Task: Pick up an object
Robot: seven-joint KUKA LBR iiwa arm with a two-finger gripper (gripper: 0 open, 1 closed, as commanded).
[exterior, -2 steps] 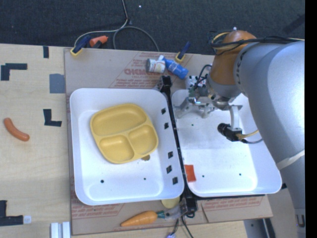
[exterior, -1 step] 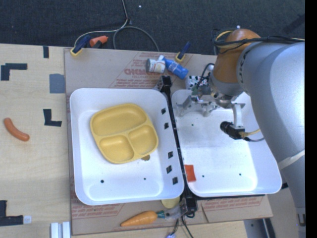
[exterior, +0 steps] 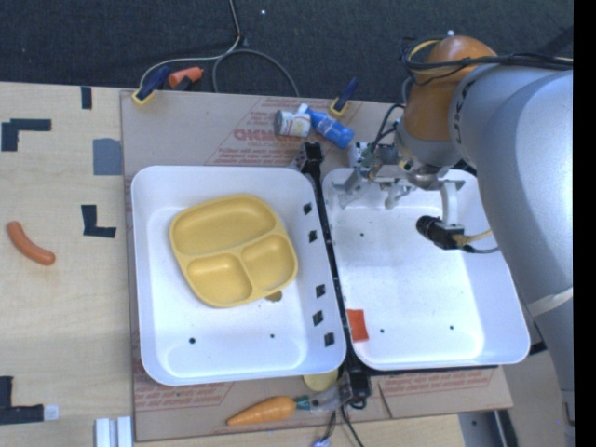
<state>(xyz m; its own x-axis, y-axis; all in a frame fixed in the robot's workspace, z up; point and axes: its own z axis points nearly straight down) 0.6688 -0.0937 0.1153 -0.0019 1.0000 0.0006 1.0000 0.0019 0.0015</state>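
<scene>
tool [exterior: 377, 182]: low over the far edge of the right bin [exterior: 419, 277], near its far-left corner by the divider; can't tell its state, the metal parts blur together against the white floor. Nothing visibly held.
arm [exterior: 503, 156]: comes in from the right, orange band [exterior: 438, 91] above the wrist, bulk covers the right bin's far-right side.
right bin contents: small orange block [exterior: 356, 324] near the left wall, toward the near end; well apart from the tool. Dark plug-like piece [exterior: 438, 231] with a yellowish cable looks like part of the arm rig, not a pick target.
left bin [exterior: 223, 343]: yellow divided plate [exterior: 233, 248] lies flat, tilted in plan, roughly central. Small dark bit tucked at its near-right rim, too small to identify.
pick candidates: judgement – orange block is the nearest loose item in the tool's bin; plate is wide and shallow, poor fit for two fingers except at the rim.
edges: block sits just beside the bin wall, so little room for a finger on that side; approach along the wall looks safer.
open room: middle of right bin floor is bare, free travel from tool to block.
outside bins: sausage [exterior: 31, 243] on the counter far left, carrot [exterior: 263, 410] at the near edge, blue-and-white bottle [exterior: 317, 124] behind the bins; likely out of scope.
</scene>
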